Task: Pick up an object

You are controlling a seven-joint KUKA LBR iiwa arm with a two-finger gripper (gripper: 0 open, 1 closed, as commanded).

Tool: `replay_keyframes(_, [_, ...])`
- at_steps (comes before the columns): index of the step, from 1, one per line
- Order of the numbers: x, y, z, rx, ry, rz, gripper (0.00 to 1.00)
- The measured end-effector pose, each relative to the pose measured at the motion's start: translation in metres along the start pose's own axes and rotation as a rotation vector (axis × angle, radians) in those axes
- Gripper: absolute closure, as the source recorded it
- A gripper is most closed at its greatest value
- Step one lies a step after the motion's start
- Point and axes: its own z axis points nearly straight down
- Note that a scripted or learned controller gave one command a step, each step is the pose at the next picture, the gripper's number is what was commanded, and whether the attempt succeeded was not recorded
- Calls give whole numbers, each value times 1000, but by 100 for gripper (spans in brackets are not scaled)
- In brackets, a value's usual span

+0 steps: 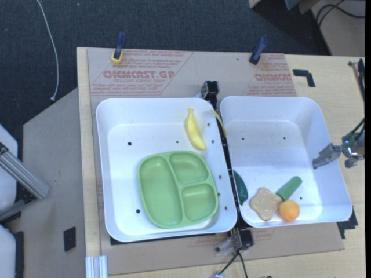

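In the right bin (272, 138), near its front edge, lie a tan toast-shaped piece (265, 203), an orange ball (289, 211) touching it, and a short green stick-like piece (288, 187). A dark green object (239, 186) lies along that bin's left wall. The left bin (116, 155) holds a yellow banana (195, 130) at the back and a green divided plate (177, 188) in front. My gripper (336, 161) hangs over the right bin's right rim, open, with nothing between its fingers. It is well to the right of and above the small objects.
Both bins rest on a cardboard sheet (145, 71) held by a yellow-blue clamp (118, 48) and a blue clamp (258, 51) at the back. A black clip (210, 90) joins the bins at the rear, with cables (232, 251) at the front.
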Motion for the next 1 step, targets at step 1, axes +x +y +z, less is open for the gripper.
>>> replay_keyframes(1, [5, 0, 60, -4, -2, 0, 0])
